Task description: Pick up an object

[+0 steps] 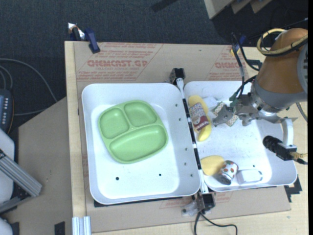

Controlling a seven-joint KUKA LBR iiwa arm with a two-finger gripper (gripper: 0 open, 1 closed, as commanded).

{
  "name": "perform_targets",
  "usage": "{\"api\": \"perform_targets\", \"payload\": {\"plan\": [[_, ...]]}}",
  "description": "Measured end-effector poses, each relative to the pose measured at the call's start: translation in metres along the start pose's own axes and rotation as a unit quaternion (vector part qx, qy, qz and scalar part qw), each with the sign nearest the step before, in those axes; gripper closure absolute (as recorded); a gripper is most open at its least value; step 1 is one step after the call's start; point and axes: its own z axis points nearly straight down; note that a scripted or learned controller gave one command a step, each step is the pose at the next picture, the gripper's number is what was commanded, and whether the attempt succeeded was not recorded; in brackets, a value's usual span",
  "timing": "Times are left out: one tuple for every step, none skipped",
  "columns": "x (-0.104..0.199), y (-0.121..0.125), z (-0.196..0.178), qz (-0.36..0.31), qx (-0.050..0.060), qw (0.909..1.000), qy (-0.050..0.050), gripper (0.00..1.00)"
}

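Looks like a robotics lab to me. 2 white bins (98,131) sit on a bench (146,53) covered in printed protective paper, a grey and orange robot arm (281,72) reaches in, cables (29,77) trail over dark carpet (39,13), and some aluminium framing (17,173) pokes in at the edge.

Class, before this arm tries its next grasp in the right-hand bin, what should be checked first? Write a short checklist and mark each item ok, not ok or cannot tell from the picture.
1. Gripper is over the right bin: ok.
2. A target lies near it, the yellow bottle by the bin's left wall: ok.
3. Nothing already between the fingers: cannot tell, too blurred.
4. Bottle stands free of the wall for grasping: not ok, it lies against the divider.
5. Other items, the yellow object and the small round piece, lie away from the gripper: ok.
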Motion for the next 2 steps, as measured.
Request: {"api": "perform_targets", "payload": {"plan": [[-0.015, 0.029, 0.089, 0.001, -0.005, 1.0000, -0.001, 0.00], [-0.007, 0.118, 0.103, 0.001, 0.001, 1.0000, 0.000, 0.00]]}}
